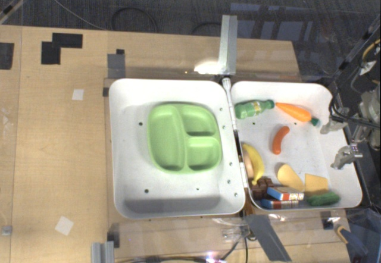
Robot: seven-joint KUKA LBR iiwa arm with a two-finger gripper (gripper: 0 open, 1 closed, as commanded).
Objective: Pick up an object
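You see two white bins (119,137) on a pale wood-toned worktop (53,155) marked with black squares. The left bin carries a light green divided plate (183,137). In the right bin you find a green bottle (253,108) with a yellow cap, an orange carrot (293,112) with a green tip, a red-orange sausage (280,139), a yellow banana (254,160), two yellow wedges (290,177), a dark green piece (323,199), and a blue, red and white block (284,197).

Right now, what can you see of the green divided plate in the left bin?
The green divided plate is light green and looks like matte plastic. It has one long compartment on the camera view's left and two smaller ones on the right. It lies flat, open side up, near the middle of the left white bin, with nothing in it or touching it.
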